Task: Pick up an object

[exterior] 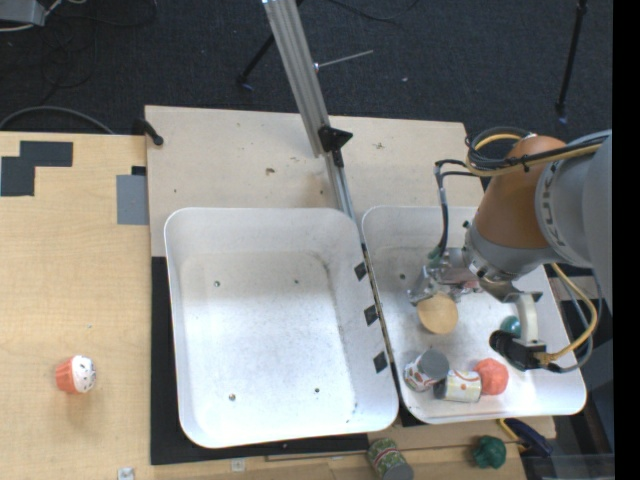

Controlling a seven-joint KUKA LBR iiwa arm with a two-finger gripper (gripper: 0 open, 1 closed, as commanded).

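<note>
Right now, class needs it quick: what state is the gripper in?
Gripper: down in the right bin, just above the tan ball; open or closed cannot be told.

Round tan object (437,315) in right bin (560,400), near grey, white, red pieces.

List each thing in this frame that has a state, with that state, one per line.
gripper: low in the right bin, just above the tan round object; open or shut unclear
tan round object: lying in the right bin, not visibly gripped
red object: resting near the bin's front edge
white cup: on its side
grey object: resting beside the cup
left bin: sitting beside the right bin
</note>
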